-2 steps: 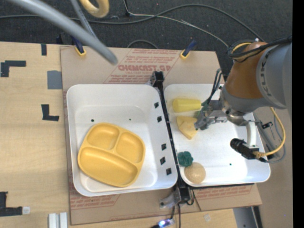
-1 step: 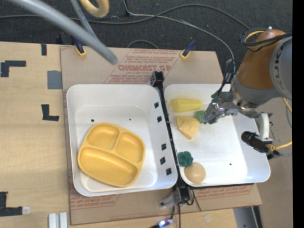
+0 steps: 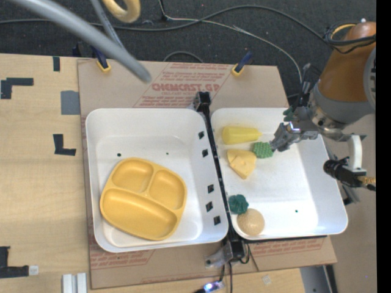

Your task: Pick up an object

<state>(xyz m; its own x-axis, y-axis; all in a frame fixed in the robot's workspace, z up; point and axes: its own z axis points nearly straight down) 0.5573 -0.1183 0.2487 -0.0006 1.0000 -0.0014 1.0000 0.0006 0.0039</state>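
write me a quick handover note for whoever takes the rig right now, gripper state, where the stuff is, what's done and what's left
Gripper: low in the right bin, at the small green piece; no grasp is visible.
Right bin: yellow corn-like piece, yellow wedge, dark green piece, tan round piece.
Left bin: yellow divided plate.
Done: arm is at the small green piece.
Left: grip an object and lift it.
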